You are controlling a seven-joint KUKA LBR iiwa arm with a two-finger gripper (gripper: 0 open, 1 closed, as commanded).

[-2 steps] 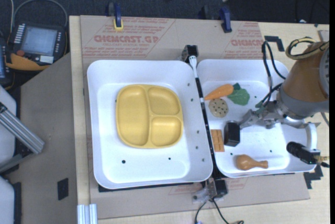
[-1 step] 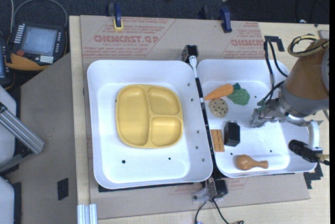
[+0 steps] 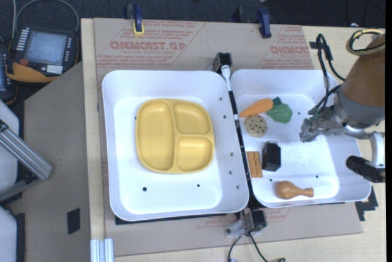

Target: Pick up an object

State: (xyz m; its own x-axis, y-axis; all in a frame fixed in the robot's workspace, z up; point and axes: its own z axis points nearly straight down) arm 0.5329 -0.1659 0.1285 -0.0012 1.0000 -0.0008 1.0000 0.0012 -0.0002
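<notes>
The right bin [image 3: 318, 163] holds several toy foods. An orange carrot [image 3: 256, 108] lies at its far left with a green leafy piece [image 3: 280, 112] beside it. Below them sit a round speckled cookie [image 3: 255, 126], a black block [image 3: 271, 156], a brown wafer [image 3: 253, 164] against the left wall, and a tan drumstick [image 3: 293, 191] near the front. My gripper [image 3: 308, 131] hangs low over the bin's bare middle right, to the right of the green piece and the cookie. Nothing is seen in its grasp.
The left bin [image 3: 122, 181] holds a yellow divided plate [image 3: 174, 135]. The arm's orange band [image 3: 367, 74] and grey wrist cover the right bin's right side. A black ridge [image 3: 233, 114] separates the two bins.
</notes>
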